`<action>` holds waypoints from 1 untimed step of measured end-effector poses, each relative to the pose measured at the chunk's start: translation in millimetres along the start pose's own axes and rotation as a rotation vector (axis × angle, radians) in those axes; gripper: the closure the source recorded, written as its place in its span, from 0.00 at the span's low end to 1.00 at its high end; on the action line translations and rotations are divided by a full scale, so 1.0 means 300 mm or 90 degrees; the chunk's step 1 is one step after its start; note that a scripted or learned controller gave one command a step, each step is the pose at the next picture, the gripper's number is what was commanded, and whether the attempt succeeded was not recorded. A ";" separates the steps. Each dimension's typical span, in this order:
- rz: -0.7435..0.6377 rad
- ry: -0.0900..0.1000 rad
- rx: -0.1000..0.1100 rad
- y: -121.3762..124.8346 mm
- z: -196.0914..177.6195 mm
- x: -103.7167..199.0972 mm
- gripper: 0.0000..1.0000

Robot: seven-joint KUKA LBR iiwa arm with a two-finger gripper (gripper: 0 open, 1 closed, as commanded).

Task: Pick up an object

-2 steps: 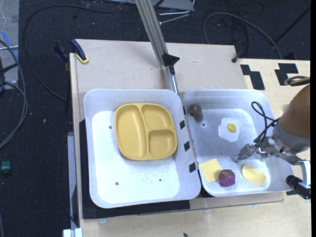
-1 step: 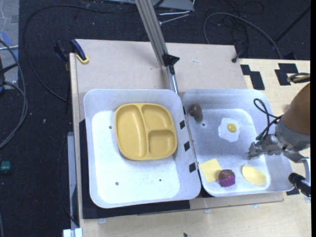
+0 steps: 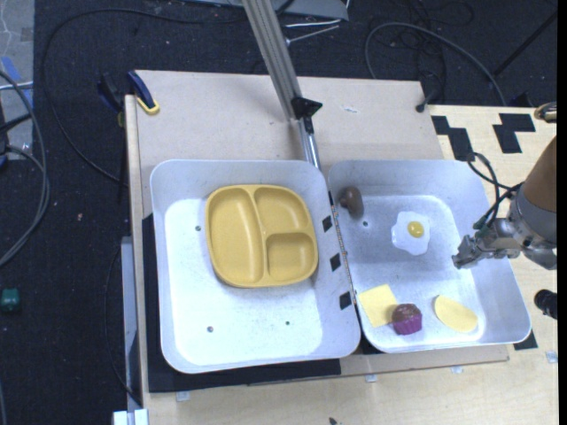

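The right bin (image 3: 461, 184) holds a fried egg (image 3: 411, 233) near its middle, a brown lump (image 3: 352, 200) at its left wall, a yellow cheese square (image 3: 379, 305), a purple piece (image 3: 407, 319) and a yellow oval slice (image 3: 455, 313) along its front. My gripper (image 3: 464, 257) hangs over the bin's right side, right of the egg and above the oval slice. Nothing is seen between its fingers.
The left bin (image 3: 177, 326) carries a yellow divided tray (image 3: 262, 235). A metal pole (image 3: 276, 51) slants down to the gap between the bins. Cables run by the bench's right edge.
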State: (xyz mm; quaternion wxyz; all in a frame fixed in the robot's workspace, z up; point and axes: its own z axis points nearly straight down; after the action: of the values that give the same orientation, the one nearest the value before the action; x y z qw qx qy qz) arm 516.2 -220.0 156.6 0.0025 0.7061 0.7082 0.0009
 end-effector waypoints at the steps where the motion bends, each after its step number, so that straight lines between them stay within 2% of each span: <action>1: 0.000 0.000 0.000 0.019 -0.144 0.006 1.00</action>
State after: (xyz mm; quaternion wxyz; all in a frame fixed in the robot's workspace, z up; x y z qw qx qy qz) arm 521.7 -218.1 199.9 0.0026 0.7059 0.7083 0.0007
